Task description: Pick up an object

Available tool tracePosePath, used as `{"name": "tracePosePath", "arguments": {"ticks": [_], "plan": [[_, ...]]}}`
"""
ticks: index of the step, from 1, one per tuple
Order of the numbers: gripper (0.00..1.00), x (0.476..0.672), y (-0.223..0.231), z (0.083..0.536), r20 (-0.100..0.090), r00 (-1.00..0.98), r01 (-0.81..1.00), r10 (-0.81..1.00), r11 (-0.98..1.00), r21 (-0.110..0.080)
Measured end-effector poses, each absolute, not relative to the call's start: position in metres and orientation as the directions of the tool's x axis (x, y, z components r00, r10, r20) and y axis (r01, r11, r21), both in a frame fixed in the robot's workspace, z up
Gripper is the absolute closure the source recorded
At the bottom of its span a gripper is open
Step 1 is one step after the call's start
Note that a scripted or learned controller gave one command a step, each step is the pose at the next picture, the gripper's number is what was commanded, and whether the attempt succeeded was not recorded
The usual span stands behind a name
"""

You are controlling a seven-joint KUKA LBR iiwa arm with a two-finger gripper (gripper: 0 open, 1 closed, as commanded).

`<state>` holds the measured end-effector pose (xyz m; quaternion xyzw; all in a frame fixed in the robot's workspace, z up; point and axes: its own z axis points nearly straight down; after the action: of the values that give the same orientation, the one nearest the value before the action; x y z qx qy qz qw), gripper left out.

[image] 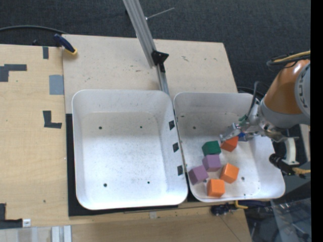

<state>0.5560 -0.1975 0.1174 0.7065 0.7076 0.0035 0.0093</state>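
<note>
Orange block (229, 144) sits in the right bin (202, 102), at three o'clock of a green block (211, 147). The gripper (236, 133) hangs just above it — jaw state cannot be told. Nothing looks lifted yet — grasping remains.

Arm: one grey robot arm (287, 102) reaching in from the right side of the camera view, its end angled down and to the left.
Wrist band: an orange band wraps the arm just above the wrist, lit along its upper side.
Claw: the claw (235, 133) sits at the arm's low left end, small, metallic and partly blurred.
</note>
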Motion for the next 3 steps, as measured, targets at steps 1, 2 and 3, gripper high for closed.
{"name": "tracePosePath", "arguments": {"ticks": [1, 2, 3], "plan": [[1.0, 0.55, -0.195, 0.117, 0.0, -0.001, 1.0, 1.0, 0.001, -0.003], [1.0, 0.548, -0.204, 0.171, -0.002, 0.0, 1.0, 1.0, 0.0, 0.003], [1.0, 0.557, -0.202, 0.231, -0.002, -0.003, 1.0, 1.0, 0.003, 0.005]]}}
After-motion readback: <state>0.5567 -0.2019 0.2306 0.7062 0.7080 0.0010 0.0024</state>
